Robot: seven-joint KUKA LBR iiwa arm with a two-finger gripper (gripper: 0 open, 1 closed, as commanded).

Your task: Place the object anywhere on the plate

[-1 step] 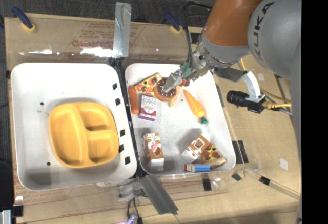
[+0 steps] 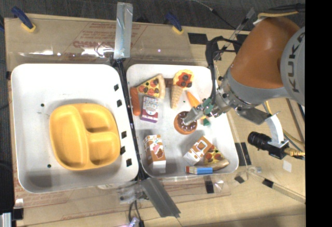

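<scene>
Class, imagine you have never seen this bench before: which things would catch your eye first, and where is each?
Probably the yellow divided plate, alone in the left bin. Next, the grey and orange arm reaching in from the right, its gripper low over a chocolate doughnut in the right bin, among toy pizza slices, an ice-cream cone and small cartons.

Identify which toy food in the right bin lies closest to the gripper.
The chocolate doughnut, directly beneath the gripper; the pizza slices and cartons lie farther off.

Single overhead camera, angled down at the worktop [image 2: 62,34].
Both white bins [image 2: 31,85] in frame; arm [image 2: 264,59] enters from the right edge.
</scene>
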